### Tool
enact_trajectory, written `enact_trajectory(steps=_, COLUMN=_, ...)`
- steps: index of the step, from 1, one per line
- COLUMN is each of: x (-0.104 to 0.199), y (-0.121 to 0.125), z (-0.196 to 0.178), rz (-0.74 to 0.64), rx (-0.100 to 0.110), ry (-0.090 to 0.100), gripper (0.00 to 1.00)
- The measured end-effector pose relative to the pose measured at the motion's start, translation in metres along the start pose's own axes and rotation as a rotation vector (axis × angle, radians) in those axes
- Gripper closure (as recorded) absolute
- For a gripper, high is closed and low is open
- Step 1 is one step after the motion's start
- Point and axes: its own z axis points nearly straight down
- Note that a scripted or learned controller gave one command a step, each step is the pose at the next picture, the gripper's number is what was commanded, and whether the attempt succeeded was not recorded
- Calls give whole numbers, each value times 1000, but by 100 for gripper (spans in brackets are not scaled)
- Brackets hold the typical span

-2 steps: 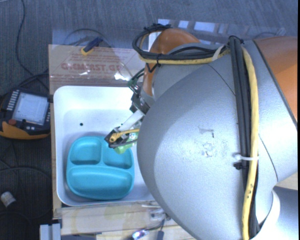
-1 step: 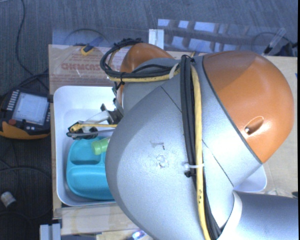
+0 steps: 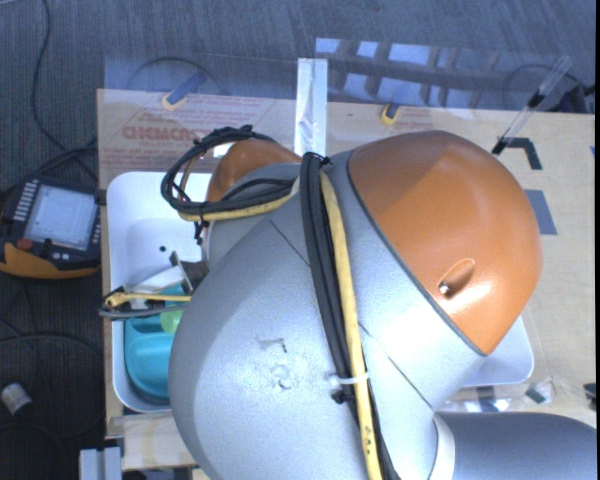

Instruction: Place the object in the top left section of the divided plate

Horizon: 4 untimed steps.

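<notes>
Well, from my remote seat, reading left to right, I see a teach pendant (image 3: 48,230) on the carpet beside the table (image 3: 140,128), then the left white bin (image 3: 130,228) with a blue divided plate (image 3: 148,358) showing at its lower corner and a green object (image 3: 172,320) just at the plate's upper edge. Over the bin, the grey arm (image 3: 310,368) with its orange band (image 3: 445,233) and black-and-yellow cables (image 3: 220,193) covers most of both bins. I cannot make out the tool or tell how it is set, nor which section of the plate the object sits in.
</notes>
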Motion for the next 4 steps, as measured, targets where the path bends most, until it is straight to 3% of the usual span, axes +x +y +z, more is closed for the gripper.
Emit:
enact_trajectory(steps=1, x=67, y=-3, z=-60, rz=64, rx=10, ry=-33, gripper=100)
enact_trajectory(steps=2, x=67, y=-3, z=-59, rz=66, rx=9, ry=-33, gripper=0)
enact_trajectory(steps=3, x=134, y=63, z=-142, rz=12, rx=8, ry=-30, gripper=0)
enact_trajectory(steps=4, x=90, y=6, z=-7, rz=-126, rx=9, ry=-33, gripper=0)
